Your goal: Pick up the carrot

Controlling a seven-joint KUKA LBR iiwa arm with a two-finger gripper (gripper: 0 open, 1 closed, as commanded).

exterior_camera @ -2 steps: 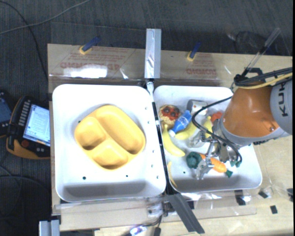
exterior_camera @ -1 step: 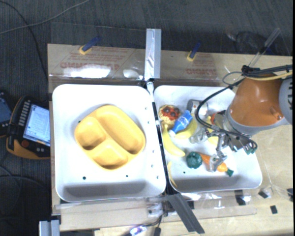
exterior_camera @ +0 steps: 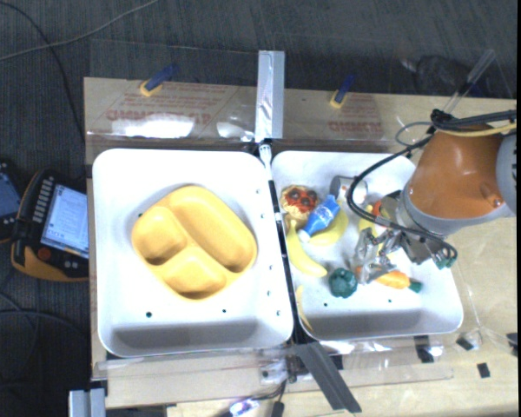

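The carrot [exterior_camera: 394,278], a small orange piece with a green tip pointing right, lies near the front of the right bin [exterior_camera: 434,315]. My gripper [exterior_camera: 373,259] hangs low over the bin, directly above and touching or nearly touching the carrot's left end. The orange wrist band and the cables hide the bin's back right part. I cannot make out whether the carrot sits between the jaws.
Left of the gripper lie a green toy [exterior_camera: 341,282], a yellow banana [exterior_camera: 308,254], a blue bottle [exterior_camera: 321,216] and a round pizza-like toy [exterior_camera: 299,200]. The left bin [exterior_camera: 113,311] holds a yellow divided dish [exterior_camera: 194,240]. A handheld pendant [exterior_camera: 52,224] lies off the bench at left.
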